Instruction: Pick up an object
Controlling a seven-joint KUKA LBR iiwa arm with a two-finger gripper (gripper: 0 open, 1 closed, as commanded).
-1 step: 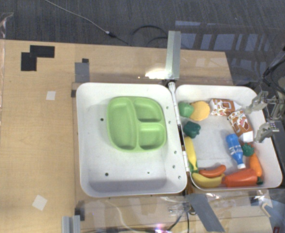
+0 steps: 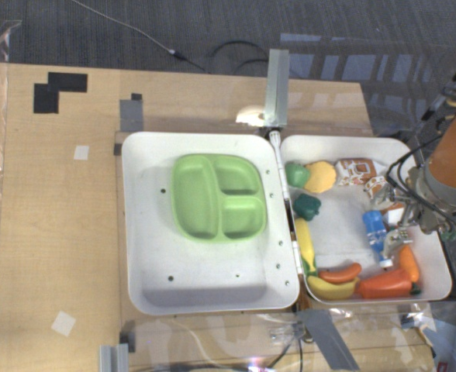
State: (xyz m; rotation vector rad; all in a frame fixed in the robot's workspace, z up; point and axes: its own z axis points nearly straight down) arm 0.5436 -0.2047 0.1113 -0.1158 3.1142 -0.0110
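The right bin (image 2: pixel 333 215) holds several toy foods. A small blue bottle (image 2: pixel 374 229) lies near its right side. My gripper (image 2: pixel 391 223) hangs low over the bin, right beside the bottle's right edge and partly overlapping it. The grey arm with its orange band (image 2: pixel 454 157) comes in from the right. An orange carrot (image 2: pixel 385 285) and a red pepper (image 2: pixel 340 272) lie along the front wall, with a yellow banana (image 2: pixel 330 287) under them. A yellow lemon (image 2: pixel 321 177), a light green piece (image 2: pixel 296 174) and a dark green pepper (image 2: pixel 305 205) sit near the left wall.
A green divided plate (image 2: pixel 218 197) lies in the left bin (image 2: pixel 146 270). A printed snack packet (image 2: pixel 357 170) rests at the back of the right bin. Cables (image 2: pixel 402 173) loop from the arm over the bin's right rim. A metal post (image 2: pixel 277 87) stands behind the bins.
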